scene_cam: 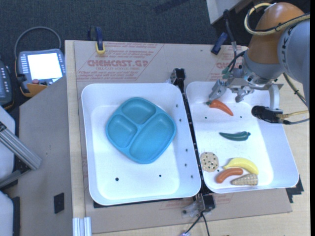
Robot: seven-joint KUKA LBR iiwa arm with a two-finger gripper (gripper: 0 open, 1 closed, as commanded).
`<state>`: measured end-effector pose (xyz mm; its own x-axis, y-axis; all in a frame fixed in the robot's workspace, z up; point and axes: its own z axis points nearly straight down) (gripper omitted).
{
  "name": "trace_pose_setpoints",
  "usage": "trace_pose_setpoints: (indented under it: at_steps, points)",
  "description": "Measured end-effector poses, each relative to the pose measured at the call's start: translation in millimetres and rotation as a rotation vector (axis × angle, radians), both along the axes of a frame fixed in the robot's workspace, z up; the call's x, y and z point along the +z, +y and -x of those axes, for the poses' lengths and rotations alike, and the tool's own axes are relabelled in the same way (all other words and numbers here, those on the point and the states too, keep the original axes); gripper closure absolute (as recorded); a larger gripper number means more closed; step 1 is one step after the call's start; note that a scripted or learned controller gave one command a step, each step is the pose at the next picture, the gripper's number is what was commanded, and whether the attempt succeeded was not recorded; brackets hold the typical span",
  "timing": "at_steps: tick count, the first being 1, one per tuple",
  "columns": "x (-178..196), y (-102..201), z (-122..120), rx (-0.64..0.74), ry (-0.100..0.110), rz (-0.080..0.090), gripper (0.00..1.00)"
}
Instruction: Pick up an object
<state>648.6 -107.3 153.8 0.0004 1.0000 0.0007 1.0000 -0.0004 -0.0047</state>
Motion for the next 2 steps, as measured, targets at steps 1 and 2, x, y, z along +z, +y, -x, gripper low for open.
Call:
trace_pose_setpoints:
  at_steps: [1, 2]
  points:
    - [-61, 5, 1, 0.002, -0.002, 0.001, 0.00]
    - [-45, 3, -1, 0.000, -0.011, 0.004, 1.00]
